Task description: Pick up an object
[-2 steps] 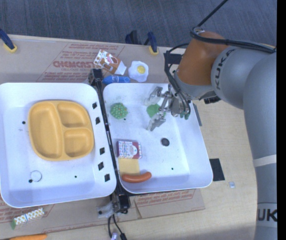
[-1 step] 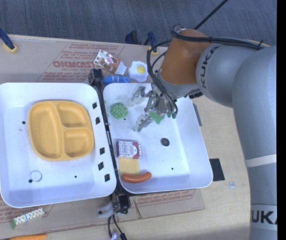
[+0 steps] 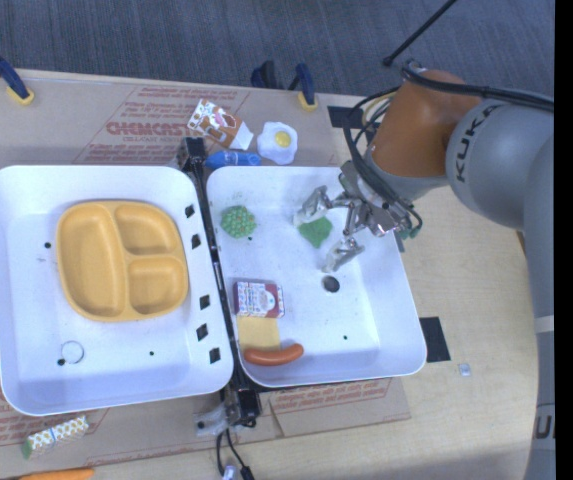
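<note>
Over in the left bin [image 3: 6, 268] sits a glossy yellow divided tray [image 3: 121, 258], rigid plastic with three moulded hollows; in the right bin [image 3: 396, 308], a knobbly green ball [image 3: 237, 221] near the divider, a red-labelled packet [image 3: 257, 297], a flat yellow slice [image 3: 258, 331] and a smooth toy sausage [image 3: 272, 354] by the front edge. At the back of that bin the gripper [image 3: 331, 230] has its metal fingers spread wide either side of a small green piece [image 3: 316, 232]. It isn't gripped yet, looks light and maybe soft, and is best pinched across its narrow width.
</note>
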### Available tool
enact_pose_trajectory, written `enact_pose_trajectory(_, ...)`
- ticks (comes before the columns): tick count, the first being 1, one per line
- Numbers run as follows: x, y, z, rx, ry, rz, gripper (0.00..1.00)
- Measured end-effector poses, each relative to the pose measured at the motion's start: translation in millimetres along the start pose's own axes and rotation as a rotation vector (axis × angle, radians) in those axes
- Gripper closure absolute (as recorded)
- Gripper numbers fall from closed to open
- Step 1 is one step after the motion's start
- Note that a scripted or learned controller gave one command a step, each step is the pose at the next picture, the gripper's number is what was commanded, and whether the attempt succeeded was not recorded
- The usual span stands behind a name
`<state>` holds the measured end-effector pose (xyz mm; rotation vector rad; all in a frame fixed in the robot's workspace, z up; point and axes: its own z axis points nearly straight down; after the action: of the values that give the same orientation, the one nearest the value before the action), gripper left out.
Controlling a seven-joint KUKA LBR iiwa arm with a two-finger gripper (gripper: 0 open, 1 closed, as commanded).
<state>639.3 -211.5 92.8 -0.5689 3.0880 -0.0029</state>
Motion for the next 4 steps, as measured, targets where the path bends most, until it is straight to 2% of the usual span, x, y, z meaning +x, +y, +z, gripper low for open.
enact_pose_trajectory(2, -49.3, 79.7, -0.2, 0.0, 0.002, -0.191, 0.0)
enact_pose_trajectory(3, -15.4, 72.2, 0.8, -0.005, 0.003, -0.571, 0.0)
enact_pose_trajectory(4, -16.4, 72.6, -9.8, -0.005, 0.002, -0.572, 1.0)
